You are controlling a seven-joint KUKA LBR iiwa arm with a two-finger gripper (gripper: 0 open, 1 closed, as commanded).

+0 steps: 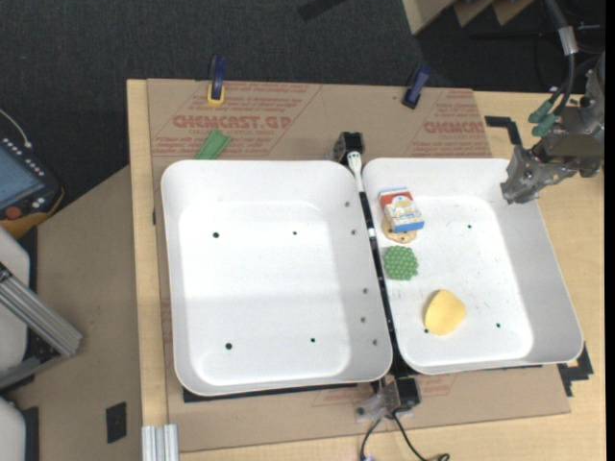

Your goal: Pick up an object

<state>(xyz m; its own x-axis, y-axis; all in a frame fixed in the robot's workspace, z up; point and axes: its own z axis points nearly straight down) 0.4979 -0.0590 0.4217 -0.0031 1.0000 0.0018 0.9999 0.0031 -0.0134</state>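
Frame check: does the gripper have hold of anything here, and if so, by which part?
Nothing is held. The gripper hangs over the right bin's upper right corner, while the small carton, green ball and yellow piece lie on the bin floor.

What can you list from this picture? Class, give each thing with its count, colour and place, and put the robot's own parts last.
Bins: two, white, side by side on the bench.
Small carton: one, white with red and blue print, right bin, near its left wall.
Bumpy ball: one, green, right bin, just below the carton.
Rounded lump: one, yellow, right bin, toward the near side.
Clamps: two, blue, on the board's far edge.
Tape strip: one, green, on the board beyond the left bin.
Gripper: one, grey, over the right bin's far right corner.
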